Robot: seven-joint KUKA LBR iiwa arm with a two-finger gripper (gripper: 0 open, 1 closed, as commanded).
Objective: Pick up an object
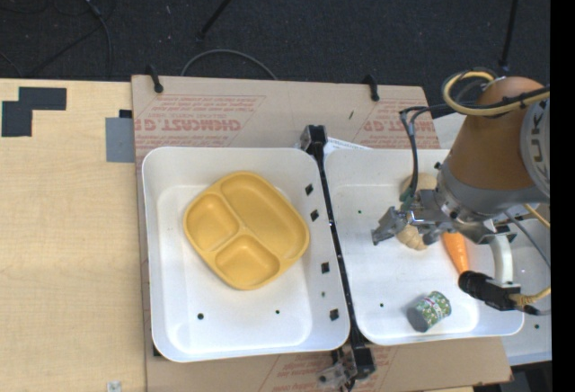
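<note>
Just beside my gripper (390, 227), on the side toward my own arm (490, 152), lay a pale tan lump (413, 240). I judged it the likeliest thing to pick, since nothing else sat so close. It rested on the floor of the right bin (377, 296), touching my tool or nearly so, but it lay alongside the tool and nothing showed it gripped. From this slant I could not tell whether my gripper stood wide or narrow, so I would not call the lump held.

A little farther back along my wrist lay an orange carrot-shaped piece (455, 250), close behind the lump and partly under my arm. That made it a poor choice, because my own bulk covered the way down to it. Toward the near rim of the bin, well apart from my tool, a small green-and-grey can (431, 309) lay on its side. It was free all round and might roll if nudged.

I hung low over the middle of this bin because that was where the loose things had gathered. Ahead of my tool, past the dark rail (325, 228) dividing the bins, the left bin (171, 291) held a yellow divided plate (245, 228) lying flat. It was broad and shallow, hard for a two-finger grip, and well out ahead of my tool.
</note>
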